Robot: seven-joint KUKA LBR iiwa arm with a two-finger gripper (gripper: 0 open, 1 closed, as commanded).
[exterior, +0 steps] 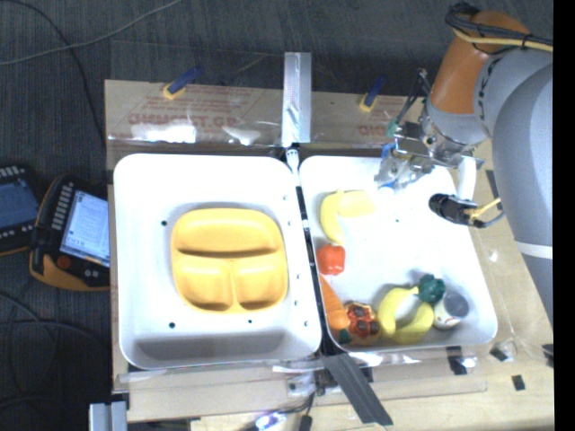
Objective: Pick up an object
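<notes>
My gripper (pixel 398 166) hangs over the back edge of the right bin (pixel 476 268), below the orange-banded wrist (pixel 460 74). Just left of and below it lies a pale yellow banana-shaped piece (pixel 341 210). A small red-orange pepper (pixel 331 259) sits by the bin's left wall, with an orange carrot (pixel 331 307) below it. Along the front lie a red patterned item (pixel 361 321), a yellow fruit (pixel 404 312), a green piece (pixel 431 288) and a grey round can (pixel 455 306). Nothing is visibly held.
The left bin (pixel 135 241) holds a yellow divided tray (pixel 229 259). A black fitting with a yellow cable (pixel 452 207) juts from the arm over the right bin's right side. A handheld pendant (pixel 72 233) lies left of the bench.
</notes>
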